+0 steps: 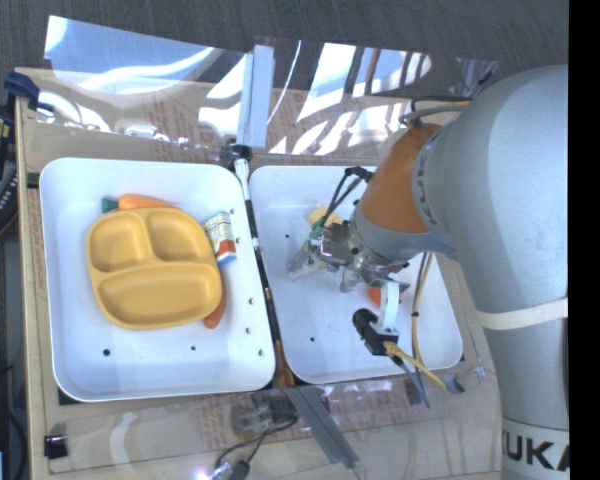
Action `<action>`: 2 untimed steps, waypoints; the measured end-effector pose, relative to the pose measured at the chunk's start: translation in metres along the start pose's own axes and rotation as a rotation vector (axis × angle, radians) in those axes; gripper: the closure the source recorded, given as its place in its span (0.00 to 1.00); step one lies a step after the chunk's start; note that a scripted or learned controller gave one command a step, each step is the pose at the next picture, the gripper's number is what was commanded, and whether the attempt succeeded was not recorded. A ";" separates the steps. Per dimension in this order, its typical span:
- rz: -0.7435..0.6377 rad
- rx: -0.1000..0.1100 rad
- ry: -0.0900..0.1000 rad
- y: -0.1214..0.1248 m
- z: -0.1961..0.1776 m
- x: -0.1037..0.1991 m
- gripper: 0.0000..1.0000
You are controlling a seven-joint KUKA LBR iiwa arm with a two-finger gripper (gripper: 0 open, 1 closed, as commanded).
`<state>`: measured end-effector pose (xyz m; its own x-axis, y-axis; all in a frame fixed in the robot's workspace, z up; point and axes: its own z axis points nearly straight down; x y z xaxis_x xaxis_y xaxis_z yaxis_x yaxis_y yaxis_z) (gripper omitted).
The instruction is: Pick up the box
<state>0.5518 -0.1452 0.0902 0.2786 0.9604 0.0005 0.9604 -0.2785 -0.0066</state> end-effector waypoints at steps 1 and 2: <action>-0.270 -0.006 -0.002 -0.002 -0.087 -0.050 0.00; -0.148 0.000 0.000 0.005 -0.026 0.002 0.00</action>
<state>0.5579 -0.1446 0.1161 0.1335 0.9910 0.0014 0.9910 -0.1335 -0.0065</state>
